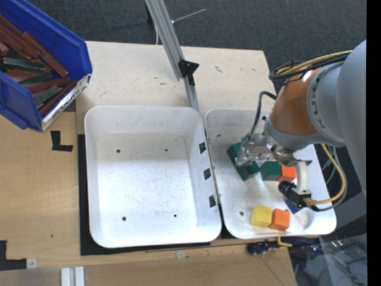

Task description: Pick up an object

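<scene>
My gripper (pixel 246 157) is low in the right bin (pixel 238 222), near its middle. It sits right on a green block (pixel 249 170), which shows on both sides of the metal tip. A second, darker green block (pixel 271 170) lies just to the right, with a small orange block (pixel 288 173) beside it. Near the front of the bin a yellow block (pixel 261 216) and an orange block (pixel 280 219) lie side by side. The arm's orange wrist band (pixel 292 109) hides the bin's back right part.
The left bin (pixel 95 159) stands beside the right one, sharing a rim with black clips. A blue crate (pixel 36 70) of brown sticks sits at the far left. A grey metal post (pixel 172 40) slants down to the bins' back edge. Cables hang at the right.
</scene>
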Available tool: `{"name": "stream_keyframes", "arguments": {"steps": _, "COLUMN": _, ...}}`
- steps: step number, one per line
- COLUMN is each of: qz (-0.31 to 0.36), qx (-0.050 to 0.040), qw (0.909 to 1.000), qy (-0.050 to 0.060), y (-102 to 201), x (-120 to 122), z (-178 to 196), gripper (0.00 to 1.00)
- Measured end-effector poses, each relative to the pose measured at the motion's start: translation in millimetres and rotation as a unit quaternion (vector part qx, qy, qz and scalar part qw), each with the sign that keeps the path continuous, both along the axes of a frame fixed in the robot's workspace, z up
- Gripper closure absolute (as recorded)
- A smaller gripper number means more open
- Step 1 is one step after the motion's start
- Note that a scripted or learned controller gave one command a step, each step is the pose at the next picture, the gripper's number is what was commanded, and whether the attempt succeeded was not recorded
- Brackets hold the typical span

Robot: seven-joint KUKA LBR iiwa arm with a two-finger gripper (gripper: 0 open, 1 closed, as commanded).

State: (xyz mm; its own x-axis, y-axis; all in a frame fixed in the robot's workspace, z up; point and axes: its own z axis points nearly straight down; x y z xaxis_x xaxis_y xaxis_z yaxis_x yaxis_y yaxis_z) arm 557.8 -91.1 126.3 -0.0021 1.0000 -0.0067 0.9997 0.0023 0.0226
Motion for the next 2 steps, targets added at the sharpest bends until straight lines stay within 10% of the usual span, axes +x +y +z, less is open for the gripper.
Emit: {"name": "stream_keyframes", "arguments": {"steps": 2, "qz": 0.000, "qx": 0.0030, "qw": 0.9999, "qy": 0.010, "y": -10.3, "x": -0.3, "z": 93.8, "gripper": 1.00}}
